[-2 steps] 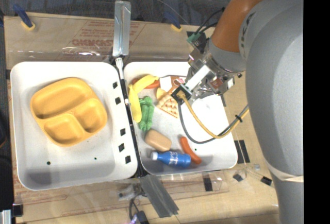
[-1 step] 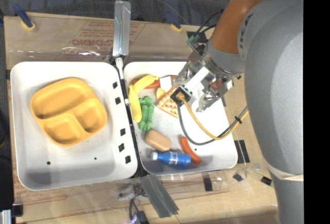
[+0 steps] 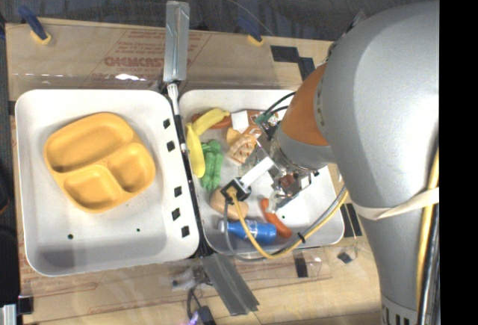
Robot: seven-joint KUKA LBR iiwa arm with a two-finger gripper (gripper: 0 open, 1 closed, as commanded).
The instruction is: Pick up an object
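Observation:
The right bin [image 3: 332, 220] holds several toy foods. A yellow banana [image 3: 196, 152] lies along its left wall, with a green vegetable [image 3: 213, 163] beside it. A yellow and red piece [image 3: 209, 119] sits at the back left, next to a tan pastry [image 3: 243, 143]. A tan lump [image 3: 222, 202], a blue piece [image 3: 251, 229] and an orange-red piece [image 3: 275, 221] lie near the front. My gripper [image 3: 282, 185] hangs low over the middle of this bin, just above the orange-red piece and right of the tan lump. Nothing shows as held.
The left bin [image 3: 89, 241] carries a yellow divided tray [image 3: 98, 159]. A metal bar [image 3: 176, 39] stands at the back between the bins. The big grey arm [image 3: 381, 114] covers the right bin's right side. A yellow cable [image 3: 258, 245] loops over the front items.

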